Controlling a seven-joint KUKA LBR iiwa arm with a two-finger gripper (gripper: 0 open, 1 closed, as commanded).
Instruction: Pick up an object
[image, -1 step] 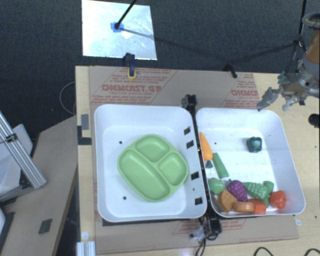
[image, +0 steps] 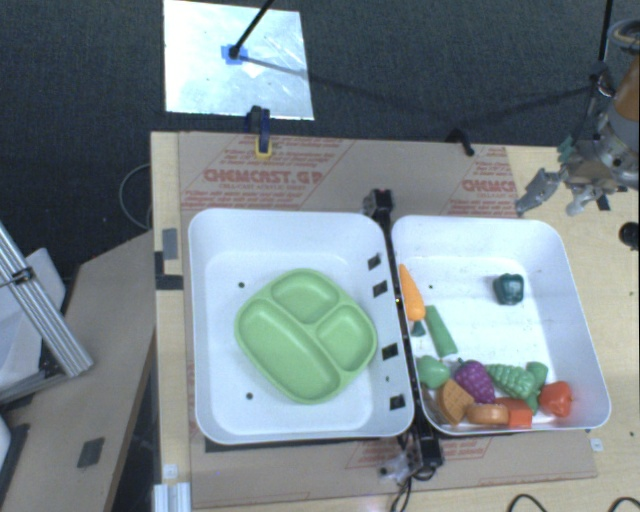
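Note:
My gripper hangs at the upper right, above the bench just beyond the far right corner of the right bin. Its two fingers are spread apart with nothing between them. The right bin holds toy food: a dark green pepper alone near the middle, an orange carrot against the left wall, and a green cucumber below it. Along the front wall lie a purple grape bunch, a red tomato, and several other pieces. The gripper is well clear of all of them.
The left bin holds a light green divided plate. Black clips join the bins along the middle. A silver sheet lies on the dark floor behind the bench. An aluminium frame stands at the left.

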